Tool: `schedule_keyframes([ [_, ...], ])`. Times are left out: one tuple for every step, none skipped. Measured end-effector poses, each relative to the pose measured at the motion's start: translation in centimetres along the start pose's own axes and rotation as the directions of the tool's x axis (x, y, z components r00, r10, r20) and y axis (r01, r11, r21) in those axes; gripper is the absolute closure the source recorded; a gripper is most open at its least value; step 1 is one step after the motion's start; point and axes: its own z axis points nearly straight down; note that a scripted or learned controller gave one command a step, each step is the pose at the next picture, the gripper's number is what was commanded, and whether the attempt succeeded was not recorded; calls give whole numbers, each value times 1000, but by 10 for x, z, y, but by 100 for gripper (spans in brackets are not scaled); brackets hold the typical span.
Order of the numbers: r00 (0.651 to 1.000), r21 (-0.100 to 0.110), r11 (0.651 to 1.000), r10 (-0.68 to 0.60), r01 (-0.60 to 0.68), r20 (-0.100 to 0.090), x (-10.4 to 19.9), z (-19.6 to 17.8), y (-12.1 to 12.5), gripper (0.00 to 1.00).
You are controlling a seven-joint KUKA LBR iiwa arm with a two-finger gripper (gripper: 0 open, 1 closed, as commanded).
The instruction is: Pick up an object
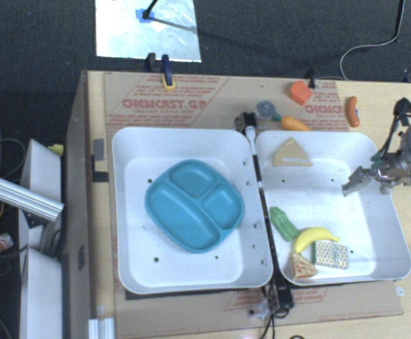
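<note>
White plastic, two bins; the right bin has the gripper hanging over its right half, nothing between its fingers; whether they stand open or shut I cannot tell.

- Wedge of tan sandwich: beyond and to the left of the gripper, alone, the easiest pick.
- Green pickle, yellow banana, cracker, small wedge: below-left of it, bunched and touching. Risk: fingers landing astride two items, or nudging one into the corner.
- Blue divided plate: far left, in the left bin. Risk: too broad and flat to pinch.
</note>
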Motion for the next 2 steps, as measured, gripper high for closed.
schedule_keyframes([
  [1000, 1, 1000, -1, 1, -1, 56, 17, -55, 0],
  [1000, 0, 1000, 0, 0, -1, 100, 113, -54, 0],
])
